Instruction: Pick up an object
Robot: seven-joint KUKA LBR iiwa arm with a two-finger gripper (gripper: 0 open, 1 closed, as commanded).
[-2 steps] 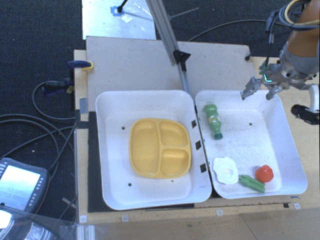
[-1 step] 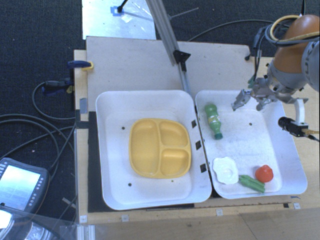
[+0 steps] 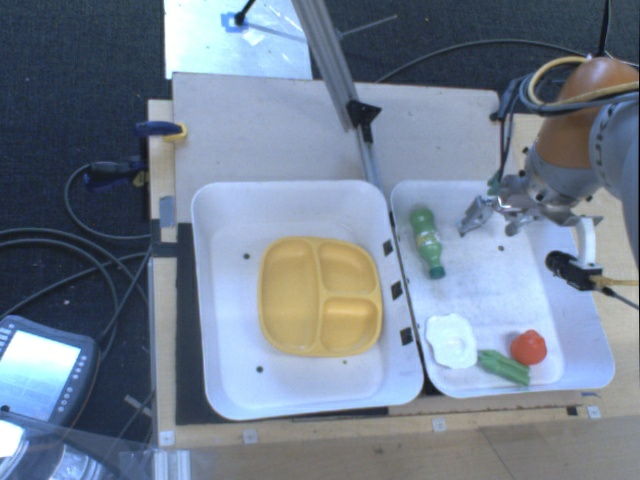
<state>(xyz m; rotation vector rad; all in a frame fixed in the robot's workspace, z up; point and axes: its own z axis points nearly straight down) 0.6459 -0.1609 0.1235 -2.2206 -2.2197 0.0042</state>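
Observation:
The right bin (image 3: 590, 358) holds a green bottle (image 3: 427, 241) at its upper left, a white fried-egg toy (image 3: 451, 340) near the front, a green pod-shaped piece (image 3: 503, 366) beside it and a red tomato (image 3: 529, 347) at the front right. My gripper (image 3: 495, 218) hangs over the upper middle of this bin, right of the bottle and apart from it. Its two fingers (image 3: 473, 218) are spread with nothing between them.
A yellow divided plate (image 3: 320, 295) lies in the middle of the left bin (image 3: 220, 368). A metal pole (image 3: 335, 58) slants down to the seam between the bins. Cables and a black fitting (image 3: 570, 266) hang off the arm at the right bin's right side.

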